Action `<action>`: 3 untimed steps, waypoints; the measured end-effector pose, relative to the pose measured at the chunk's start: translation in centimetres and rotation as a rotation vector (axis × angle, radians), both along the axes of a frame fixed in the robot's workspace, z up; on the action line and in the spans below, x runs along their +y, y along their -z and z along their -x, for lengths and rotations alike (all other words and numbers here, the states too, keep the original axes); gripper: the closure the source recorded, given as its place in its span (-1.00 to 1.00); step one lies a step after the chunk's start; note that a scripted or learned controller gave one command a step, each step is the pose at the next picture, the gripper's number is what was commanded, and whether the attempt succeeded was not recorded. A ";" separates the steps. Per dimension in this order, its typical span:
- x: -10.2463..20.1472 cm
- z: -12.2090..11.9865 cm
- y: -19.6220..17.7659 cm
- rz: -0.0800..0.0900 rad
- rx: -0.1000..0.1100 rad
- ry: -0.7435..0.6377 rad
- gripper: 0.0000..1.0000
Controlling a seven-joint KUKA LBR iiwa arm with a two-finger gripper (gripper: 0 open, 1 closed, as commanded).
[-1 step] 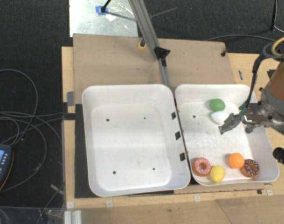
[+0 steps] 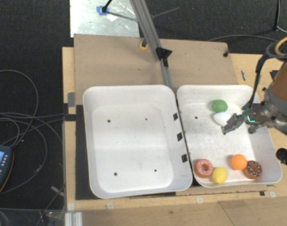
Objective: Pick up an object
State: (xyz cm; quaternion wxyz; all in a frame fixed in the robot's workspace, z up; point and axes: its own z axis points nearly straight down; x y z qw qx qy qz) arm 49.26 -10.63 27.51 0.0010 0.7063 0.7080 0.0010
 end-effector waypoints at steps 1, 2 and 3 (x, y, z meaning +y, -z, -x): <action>0.4 0.3 6.2 -0.002 0.008 0.001 -1.00; 0.5 0.6 12.5 -0.002 0.009 0.002 -1.00; 0.7 -0.2 17.0 -0.002 0.007 0.002 -1.00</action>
